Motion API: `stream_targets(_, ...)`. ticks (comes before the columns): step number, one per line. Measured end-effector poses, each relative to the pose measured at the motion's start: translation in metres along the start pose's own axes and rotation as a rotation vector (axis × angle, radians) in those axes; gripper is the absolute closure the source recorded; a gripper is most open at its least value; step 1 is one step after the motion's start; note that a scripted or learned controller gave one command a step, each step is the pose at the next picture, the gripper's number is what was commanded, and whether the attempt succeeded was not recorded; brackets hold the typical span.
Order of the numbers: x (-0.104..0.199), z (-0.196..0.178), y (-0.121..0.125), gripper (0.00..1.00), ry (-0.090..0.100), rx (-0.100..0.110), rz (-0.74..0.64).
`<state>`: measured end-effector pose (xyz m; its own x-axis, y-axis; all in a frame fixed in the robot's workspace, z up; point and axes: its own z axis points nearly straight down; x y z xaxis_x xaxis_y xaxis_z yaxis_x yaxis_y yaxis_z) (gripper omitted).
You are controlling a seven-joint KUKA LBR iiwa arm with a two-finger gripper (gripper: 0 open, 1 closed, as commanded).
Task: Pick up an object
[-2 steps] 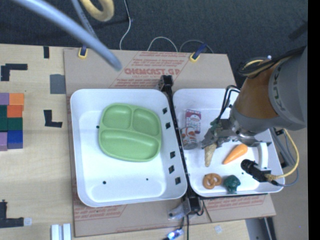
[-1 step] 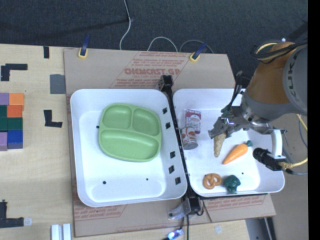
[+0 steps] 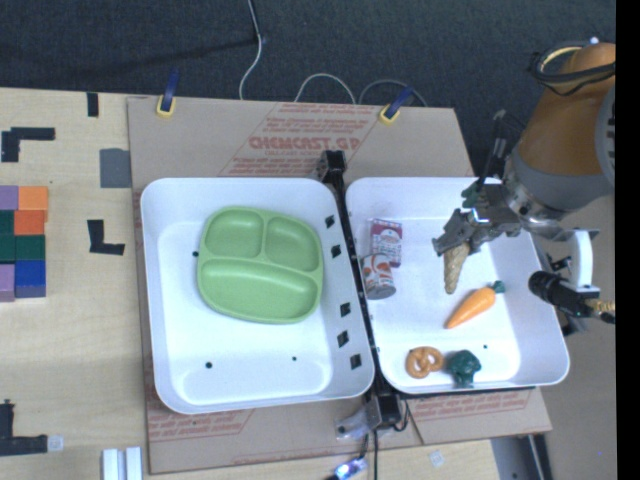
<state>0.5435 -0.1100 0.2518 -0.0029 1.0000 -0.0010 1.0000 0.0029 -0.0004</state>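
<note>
The right bin [image 3: 530, 268] holds several small objects. A red and white can [image 3: 383, 258] lies near its left wall. An orange toy carrot [image 3: 472, 306] lies toward the right, with a tan cone-shaped piece [image 3: 455, 270] just left of it. A brown pretzel [image 3: 423, 360] and a dark green toy vegetable [image 3: 463, 366] sit by the front wall. My gripper [image 3: 462, 236] hangs over the right bin's middle, directly at the upper end of the tan piece. Whether it touches that piece is unclear. The grey arm with its orange band [image 3: 565, 118] comes in from the right.
The left bin [image 3: 165, 298] holds a green divided plate [image 3: 262, 266]. Black clips run along the wall between the bins [image 3: 345, 278]. Both bins rest on a cardboard sheet [image 3: 300, 138]. Coloured blocks [image 3: 22, 243] lie at the far left of the bench.
</note>
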Motion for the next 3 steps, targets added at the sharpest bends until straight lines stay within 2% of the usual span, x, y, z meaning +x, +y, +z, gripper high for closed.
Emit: stream_targets(3, 0.162, 0.01, 0.025, 1.0, 0.001, 0.007, -0.005)
